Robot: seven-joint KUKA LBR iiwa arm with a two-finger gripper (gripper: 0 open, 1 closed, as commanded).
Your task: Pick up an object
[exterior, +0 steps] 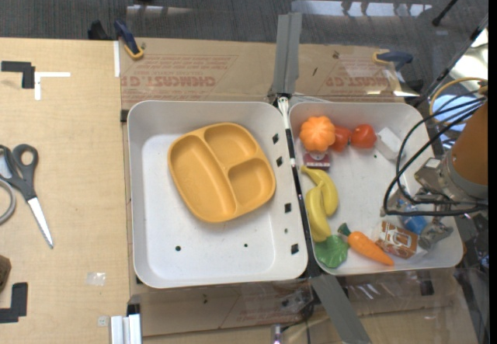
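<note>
The right bin (pixel 365 179) holds several toy foods. An orange pumpkin-like fruit (pixel 318 133) and a red tomato (pixel 362 135) lie at the back, with a small red-and-white pack (pixel 315 161) just in front of them. A yellow banana (pixel 321 201) lies along the left wall. A green leafy piece (pixel 331 251) and a carrot (pixel 370 248) sit at the front. A small printed box (pixel 397 241) lies beside the carrot. My gripper (pixel 423 224) is low over the bin's front right corner, right next to that box, with cables looping above it.
The left bin (pixel 155 257) bears a yellow divided plate (pixel 222 171). A white block (pixel 387 141) lies at the back right of the right bin. Scissors (pixel 29 191) rest on the wooden bench at the left. A grey bar (pixel 287 55) stands behind the bins.
</note>
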